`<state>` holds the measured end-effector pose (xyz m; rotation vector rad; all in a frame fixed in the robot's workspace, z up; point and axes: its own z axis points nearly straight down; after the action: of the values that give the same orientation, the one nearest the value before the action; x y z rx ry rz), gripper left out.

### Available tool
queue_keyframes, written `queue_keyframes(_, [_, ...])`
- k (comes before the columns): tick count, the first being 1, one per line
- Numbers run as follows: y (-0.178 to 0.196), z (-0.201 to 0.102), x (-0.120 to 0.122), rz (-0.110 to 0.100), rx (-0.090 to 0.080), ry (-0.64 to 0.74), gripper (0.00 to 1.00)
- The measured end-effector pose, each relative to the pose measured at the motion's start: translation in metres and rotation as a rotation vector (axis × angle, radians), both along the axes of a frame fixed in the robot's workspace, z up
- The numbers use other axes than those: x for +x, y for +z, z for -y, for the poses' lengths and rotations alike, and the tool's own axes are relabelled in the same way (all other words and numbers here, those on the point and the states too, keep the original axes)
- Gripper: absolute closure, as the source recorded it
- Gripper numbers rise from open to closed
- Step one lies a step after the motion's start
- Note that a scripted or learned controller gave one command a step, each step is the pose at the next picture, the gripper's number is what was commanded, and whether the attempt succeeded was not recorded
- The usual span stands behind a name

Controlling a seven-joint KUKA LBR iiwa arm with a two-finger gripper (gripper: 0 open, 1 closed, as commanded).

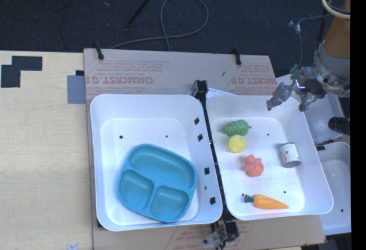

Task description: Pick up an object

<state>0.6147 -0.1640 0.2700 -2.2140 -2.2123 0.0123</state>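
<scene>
**benchwatcher:** ok so where are you sitting right now, and what's closest to grab?

**iiwa_arm:** Going by the overhead camera view: my gripper [291, 97] is at the right of the frame, hovering over the back right corner of the right bin [311, 154], up near its far rim. The two fingers are spread apart with nothing between them, one pointing off to the left and the other down and to the right.

**benchwatcher:** and the stuff in the bin?

**iiwa_arm:** All of it lies below me in the picture, toward the bottom edge. Nearest is the small can [289, 154], just beside the bin's right wall and almost straight down the frame from my fingers. It's lying on its side, long axis running roughly up-down in the picture with a slight tilt. The green toy [236, 127] and the yellow ball [236, 143] are touching each other, off to my lower left near the divider. The pink toy [254, 166] sits below those, in the middle of the bin. The carrot [267, 202] is farthest, at the bottom of the bin, lying roughly left-right with its leafy end on the left.

**benchwatcher:** so the can?

**iiwa_arm:** That's my guess. It's the shortest trip, but the wall right next to it could crowd one finger. The blue tray [157, 183] in the left bin [103, 146] is well apart from me, way over at lower left.
</scene>
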Motion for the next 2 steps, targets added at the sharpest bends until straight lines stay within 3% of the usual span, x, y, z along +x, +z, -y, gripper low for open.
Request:
queue_keyframes(1, [0.007,0.000,0.002,0.011,-0.002,0.001,0.00])
queue_keyframes(2, [-0.044,0.007,0.007,0.006,-0.002,0.001,0.00])
